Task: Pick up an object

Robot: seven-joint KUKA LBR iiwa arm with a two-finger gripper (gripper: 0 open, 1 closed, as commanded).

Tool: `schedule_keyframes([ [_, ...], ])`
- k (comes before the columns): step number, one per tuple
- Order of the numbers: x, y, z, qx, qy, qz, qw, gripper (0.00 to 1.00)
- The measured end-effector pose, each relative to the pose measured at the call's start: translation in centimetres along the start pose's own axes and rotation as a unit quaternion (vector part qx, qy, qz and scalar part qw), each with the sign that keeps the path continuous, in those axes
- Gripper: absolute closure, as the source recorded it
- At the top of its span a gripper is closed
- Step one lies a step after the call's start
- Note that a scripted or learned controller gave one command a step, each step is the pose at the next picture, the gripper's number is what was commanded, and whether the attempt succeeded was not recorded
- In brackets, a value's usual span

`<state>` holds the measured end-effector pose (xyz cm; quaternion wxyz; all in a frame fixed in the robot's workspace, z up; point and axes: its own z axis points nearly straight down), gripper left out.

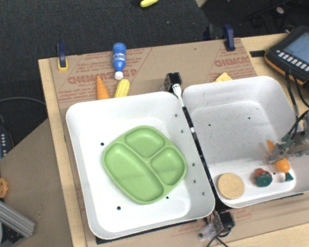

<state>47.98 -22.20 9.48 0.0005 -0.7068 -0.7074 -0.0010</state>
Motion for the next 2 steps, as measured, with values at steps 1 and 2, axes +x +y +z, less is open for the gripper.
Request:
schedule_keyframes([
  [1,7.2,6.7,1.1,-0.003,-0.001,-0.004,1.0000,1.00],
  [2,15.2,11.2,-9.7,-0.007,0.000,-0.005,1.0000,1.00],
])
